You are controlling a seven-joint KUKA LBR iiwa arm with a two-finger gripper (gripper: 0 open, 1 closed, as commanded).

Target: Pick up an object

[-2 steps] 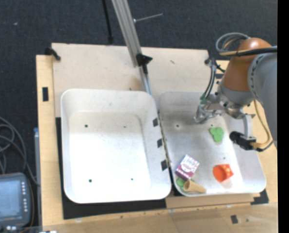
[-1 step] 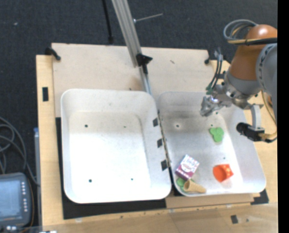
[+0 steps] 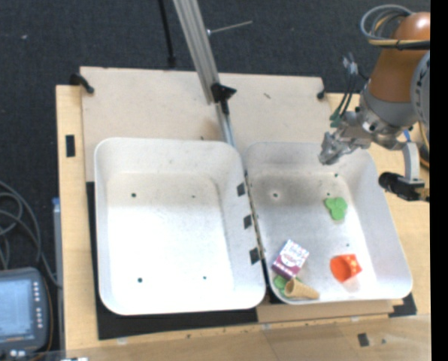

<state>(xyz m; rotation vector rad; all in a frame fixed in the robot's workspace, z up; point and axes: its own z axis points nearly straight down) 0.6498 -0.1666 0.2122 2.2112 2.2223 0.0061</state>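
end effector (image 3: pixel 331 155) above right bin (image 3: pixel 385 224); purple carton (image 3: pixel 290 258) print seems unreadable.

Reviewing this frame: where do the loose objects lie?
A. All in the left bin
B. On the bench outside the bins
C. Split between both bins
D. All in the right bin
D: the green piece, orange cup, purple-and-white carton and cone all sit in the right bin, with the gripper above its far edge.
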